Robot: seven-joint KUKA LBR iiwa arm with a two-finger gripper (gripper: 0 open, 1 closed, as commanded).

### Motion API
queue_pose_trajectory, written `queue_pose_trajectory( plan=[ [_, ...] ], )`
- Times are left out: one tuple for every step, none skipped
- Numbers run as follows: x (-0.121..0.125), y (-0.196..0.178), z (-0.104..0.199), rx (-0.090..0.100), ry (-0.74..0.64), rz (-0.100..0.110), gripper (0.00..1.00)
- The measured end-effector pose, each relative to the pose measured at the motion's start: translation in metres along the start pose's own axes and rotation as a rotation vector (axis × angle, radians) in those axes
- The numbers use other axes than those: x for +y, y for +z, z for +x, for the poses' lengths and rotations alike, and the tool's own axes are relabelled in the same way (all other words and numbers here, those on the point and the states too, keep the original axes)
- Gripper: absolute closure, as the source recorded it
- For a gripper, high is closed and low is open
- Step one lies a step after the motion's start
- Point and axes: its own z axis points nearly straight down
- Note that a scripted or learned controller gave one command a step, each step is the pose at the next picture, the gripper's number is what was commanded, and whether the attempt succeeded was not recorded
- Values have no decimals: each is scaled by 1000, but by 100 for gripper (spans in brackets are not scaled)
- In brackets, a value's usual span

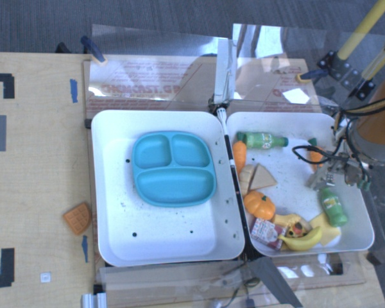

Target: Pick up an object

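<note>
A green bottle (332, 209) lies at the right side of the frame, inside the right bin (366, 236), near the gripper (327, 175); the jaws' state cannot be told. The bench (38, 172) is pale wood.

Wooden bench (32, 172) with two white bins (115, 236) and a waffle (77, 218).

Pale wood bench (32, 172); dark grey carpet floor (147, 5) beyond; bright, even light.
</note>
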Motion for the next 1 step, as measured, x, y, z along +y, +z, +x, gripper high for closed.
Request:
queue_pose_trajectory(
  plan=[
    [3,1,1,3,-4,-3,0]
  ],
)
